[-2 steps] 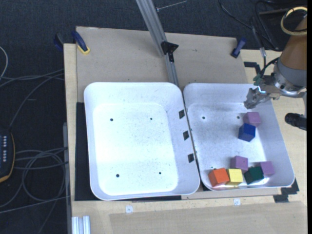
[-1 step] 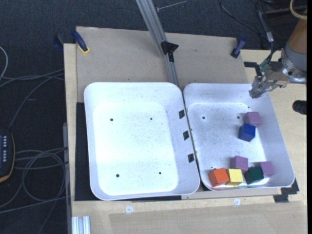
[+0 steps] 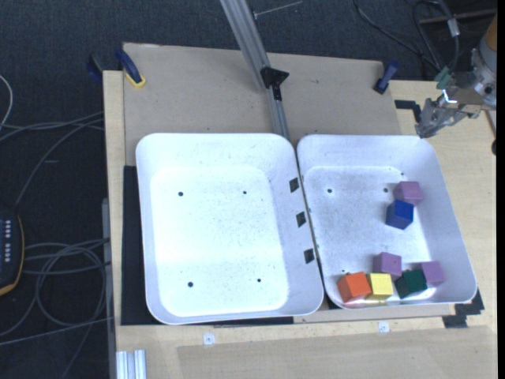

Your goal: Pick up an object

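The right bin (image 3: 347, 160) holds several small blocks. A purple block (image 3: 409, 191) and a blue block (image 3: 400, 214) lie near its right wall. Along the front wall sit an orange block (image 3: 355, 286), a yellow block (image 3: 381, 285), a dark green block (image 3: 411, 283) and two more purple blocks (image 3: 388, 263) (image 3: 432, 272). My gripper (image 3: 431, 123) hangs at the far right, above the bench just beyond the right bin's back right corner, well away from every block. Nothing shows between its fingers.
The left bin (image 3: 158, 164) stands beside the right one. A grey metal pole (image 3: 251, 38) slants in from the top to the gap between the bins. Blue clamps (image 3: 131, 68) (image 3: 386, 76) grip the board's back edge. Cables lie on the floor at left.
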Controlling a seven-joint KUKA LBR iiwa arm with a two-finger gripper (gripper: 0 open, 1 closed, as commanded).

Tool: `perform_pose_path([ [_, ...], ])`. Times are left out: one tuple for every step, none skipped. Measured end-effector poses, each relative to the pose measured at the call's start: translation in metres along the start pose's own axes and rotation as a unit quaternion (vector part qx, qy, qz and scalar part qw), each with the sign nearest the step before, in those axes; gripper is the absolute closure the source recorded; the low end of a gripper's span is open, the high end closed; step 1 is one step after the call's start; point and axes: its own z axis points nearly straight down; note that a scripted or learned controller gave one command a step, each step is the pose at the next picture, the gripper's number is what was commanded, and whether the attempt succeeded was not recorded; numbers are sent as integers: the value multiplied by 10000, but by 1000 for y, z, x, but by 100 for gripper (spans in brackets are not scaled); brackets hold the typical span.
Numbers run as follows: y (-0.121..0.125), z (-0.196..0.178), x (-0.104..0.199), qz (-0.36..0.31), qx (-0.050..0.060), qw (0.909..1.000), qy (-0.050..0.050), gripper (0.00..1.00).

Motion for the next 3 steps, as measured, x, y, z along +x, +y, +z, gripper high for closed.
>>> perform_pose_path([
  [-8,16,55,-15,62,10000,25,100],
  [-14,27,101,-12,62,10000,25,100],
  [-29,24,157,-19,60,10000,29,100],
])
